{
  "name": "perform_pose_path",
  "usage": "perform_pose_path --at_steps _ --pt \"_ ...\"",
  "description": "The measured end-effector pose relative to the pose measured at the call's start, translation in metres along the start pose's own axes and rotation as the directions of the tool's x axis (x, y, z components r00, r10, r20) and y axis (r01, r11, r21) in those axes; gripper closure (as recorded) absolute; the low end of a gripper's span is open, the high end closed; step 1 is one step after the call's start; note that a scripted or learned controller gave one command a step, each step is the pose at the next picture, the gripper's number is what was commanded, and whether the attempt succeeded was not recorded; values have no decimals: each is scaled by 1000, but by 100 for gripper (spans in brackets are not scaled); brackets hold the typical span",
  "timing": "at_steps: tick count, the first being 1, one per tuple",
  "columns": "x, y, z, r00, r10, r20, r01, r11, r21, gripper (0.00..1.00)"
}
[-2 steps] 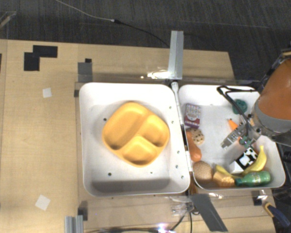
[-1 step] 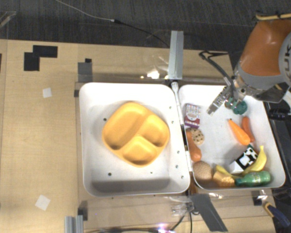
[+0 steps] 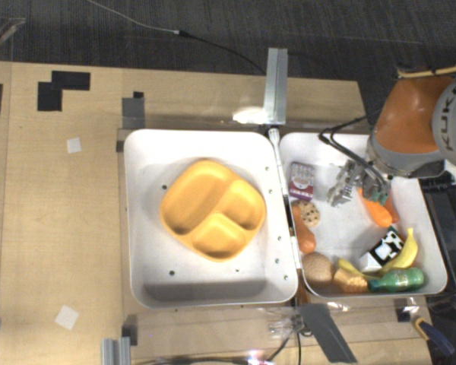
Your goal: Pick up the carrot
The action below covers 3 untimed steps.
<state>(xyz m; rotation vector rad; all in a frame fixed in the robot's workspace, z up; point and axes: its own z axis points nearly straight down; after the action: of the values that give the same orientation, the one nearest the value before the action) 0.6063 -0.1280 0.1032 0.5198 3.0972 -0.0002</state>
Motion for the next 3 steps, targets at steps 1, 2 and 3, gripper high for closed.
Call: perform_pose_path --at_steps 1,2,3 --pt "-34 -39 -59 985 -173 13 173 985 1 100" --pt "-33 -37 -57 984 -175 10 175 984 0 0" --pt "3 -70 14 971 -238 12 238 971 1 0"
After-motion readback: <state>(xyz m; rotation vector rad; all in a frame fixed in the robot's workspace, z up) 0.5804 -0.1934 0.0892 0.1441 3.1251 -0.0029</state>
